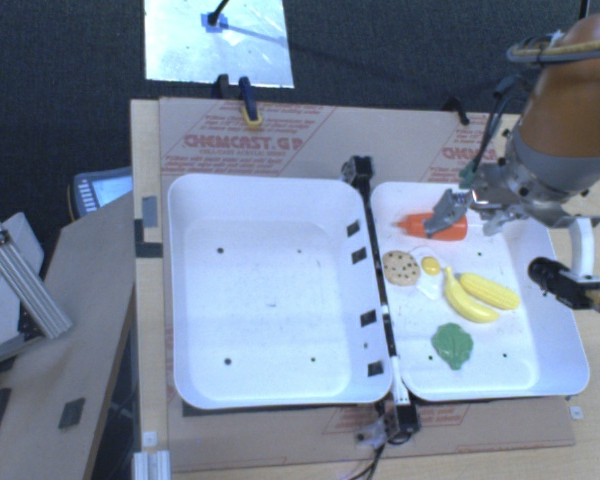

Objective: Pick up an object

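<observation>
Tool (450, 215): over the right bin's (555, 368) far part, at the orange carrot (420, 224); grip state cannot be told.
Carrot: lying near the divider.
Nearby: cookie (400, 267), bananas (475, 296), green leafy piece (452, 344).

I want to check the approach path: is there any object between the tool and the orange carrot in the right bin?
Nothing visible does. The tool hangs directly over the orange carrot at the far side of the right bin. The cookie and bananas lie nearer the camera, apart from it.
</observation>
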### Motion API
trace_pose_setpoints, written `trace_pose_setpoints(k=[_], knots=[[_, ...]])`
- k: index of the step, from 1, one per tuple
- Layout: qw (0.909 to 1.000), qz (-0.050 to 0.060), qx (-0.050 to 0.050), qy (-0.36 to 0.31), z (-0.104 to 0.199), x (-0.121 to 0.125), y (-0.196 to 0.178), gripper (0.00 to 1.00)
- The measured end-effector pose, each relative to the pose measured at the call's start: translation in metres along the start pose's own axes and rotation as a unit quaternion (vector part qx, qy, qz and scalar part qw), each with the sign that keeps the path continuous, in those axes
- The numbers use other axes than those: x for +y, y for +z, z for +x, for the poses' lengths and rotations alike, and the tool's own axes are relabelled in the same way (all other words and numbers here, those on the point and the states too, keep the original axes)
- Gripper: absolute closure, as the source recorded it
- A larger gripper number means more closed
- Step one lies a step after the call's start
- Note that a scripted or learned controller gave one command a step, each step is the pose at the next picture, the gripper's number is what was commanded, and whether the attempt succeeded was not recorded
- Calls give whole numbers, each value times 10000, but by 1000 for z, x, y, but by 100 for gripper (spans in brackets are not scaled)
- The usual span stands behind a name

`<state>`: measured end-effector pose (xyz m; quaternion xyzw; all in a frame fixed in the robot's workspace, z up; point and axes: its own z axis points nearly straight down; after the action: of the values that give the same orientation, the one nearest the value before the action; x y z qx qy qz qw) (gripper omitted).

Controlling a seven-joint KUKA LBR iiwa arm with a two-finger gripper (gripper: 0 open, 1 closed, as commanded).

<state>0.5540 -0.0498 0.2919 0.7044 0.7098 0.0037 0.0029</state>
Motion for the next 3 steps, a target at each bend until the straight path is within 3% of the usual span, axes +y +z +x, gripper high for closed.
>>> trace_pose_setpoints(k=[1, 2, 3], knots=[[10000, 68, -2, 39, -4, -59, 34, 0], [10000, 26, -8, 12, -4, -55, 22, 100], [10000, 29, 2, -8, 40, -67, 5, 100]])
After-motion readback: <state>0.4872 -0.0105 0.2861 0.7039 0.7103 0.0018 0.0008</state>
